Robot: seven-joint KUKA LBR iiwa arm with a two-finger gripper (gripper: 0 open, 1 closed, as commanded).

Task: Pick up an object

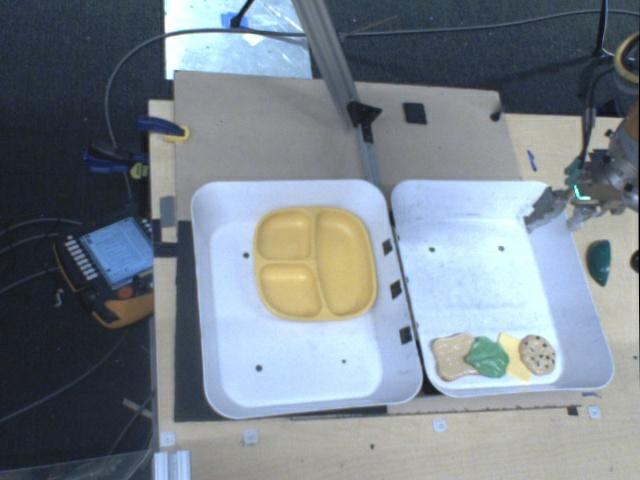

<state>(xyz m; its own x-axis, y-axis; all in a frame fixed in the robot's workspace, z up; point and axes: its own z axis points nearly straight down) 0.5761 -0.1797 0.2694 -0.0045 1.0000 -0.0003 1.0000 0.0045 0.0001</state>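
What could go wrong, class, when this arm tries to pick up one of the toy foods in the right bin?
1. The toast, green leaf, cheese and cookie lie touching or overlapping, so a grasp may catch two or knock one aside.
2. They lie near the right bin's front wall, which may block the gripper.

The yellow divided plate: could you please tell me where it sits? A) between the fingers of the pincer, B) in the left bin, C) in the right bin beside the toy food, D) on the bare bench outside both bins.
B: the yellow divided plate lies flat in the left bin, while the toy food pieces are grouped at the near edge of the right bin.
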